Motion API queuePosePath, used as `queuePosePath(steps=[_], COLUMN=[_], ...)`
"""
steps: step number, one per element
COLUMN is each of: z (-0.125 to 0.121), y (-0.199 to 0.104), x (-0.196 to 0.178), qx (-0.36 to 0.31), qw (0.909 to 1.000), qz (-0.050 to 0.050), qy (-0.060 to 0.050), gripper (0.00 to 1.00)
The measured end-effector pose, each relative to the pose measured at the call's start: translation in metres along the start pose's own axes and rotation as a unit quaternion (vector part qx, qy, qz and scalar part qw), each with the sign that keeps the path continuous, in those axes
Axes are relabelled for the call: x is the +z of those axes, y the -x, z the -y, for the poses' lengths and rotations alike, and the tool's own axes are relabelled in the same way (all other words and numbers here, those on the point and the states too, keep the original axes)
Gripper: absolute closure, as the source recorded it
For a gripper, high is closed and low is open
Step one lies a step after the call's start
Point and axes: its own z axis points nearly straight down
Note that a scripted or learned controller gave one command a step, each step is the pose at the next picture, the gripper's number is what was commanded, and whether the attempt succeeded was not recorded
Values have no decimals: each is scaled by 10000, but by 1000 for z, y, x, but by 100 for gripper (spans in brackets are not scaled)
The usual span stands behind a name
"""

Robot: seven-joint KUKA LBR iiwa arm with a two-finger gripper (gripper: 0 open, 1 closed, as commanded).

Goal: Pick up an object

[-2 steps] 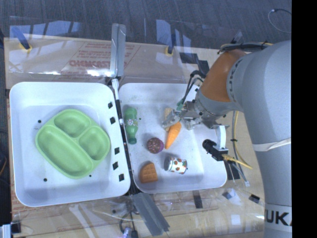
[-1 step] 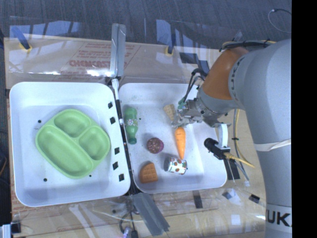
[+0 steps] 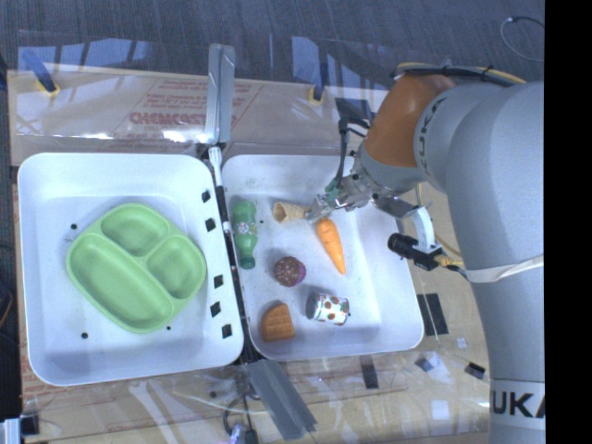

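Observation:
The right bin holds an orange carrot, a small tan cone, a green bottle, a dark red round thing, a brown bread-like piece and a small patterned can. My gripper hangs low over the bin's upper middle, just above the carrot's top end and right of the cone. Its fingertips are small and blurred, and nothing clearly sits between them.
The left bin bears a green divided plate. A metal divider bar runs between the bins at the back. The grey arm covers the right side of the scene.

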Motion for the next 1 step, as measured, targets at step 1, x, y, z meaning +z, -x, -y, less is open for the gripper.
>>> queuePosePath(steps=[1], z=[-35], y=[-15], x=[-85], qx=[364], qw=[9993], qz=[1], qy=[2], gripper=[100])
